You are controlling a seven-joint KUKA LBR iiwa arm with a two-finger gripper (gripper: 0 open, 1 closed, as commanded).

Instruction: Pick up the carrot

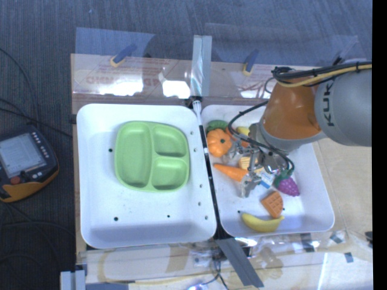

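Carrot first, since it is what I am after: it (pixel 230 171) lies on the floor of the right bin (pixel 320 210), near the wall shared with the left bin, its thick end toward me and its tip pointing at that wall.

Going from big to small, the left bin (pixel 91 222) holds a green divided plate (pixel 152 156) and little else — probably kept apart as a place to set things down. The right bin is where the food is heaped, so that is where my arm (pixel 296 110) reaches in from the right, wrist bent down over the pile.

My gripper (pixel 247 189) hangs just beside the carrot's thick end, close above the bin floor. Whether the fingers are spread or closed I cannot tell; cables and my own wrist blur them, and I see nothing clearly between them, so I claim no hold.

Around it sit a small pumpkin (pixel 217 141) just above the carrot, a banana (pixel 261 222) at the near wall, a waffle-like orange piece (pixel 273 203) and purple grapes (pixel 289 187) — crowded enough that a careless close could catch a neighbour.
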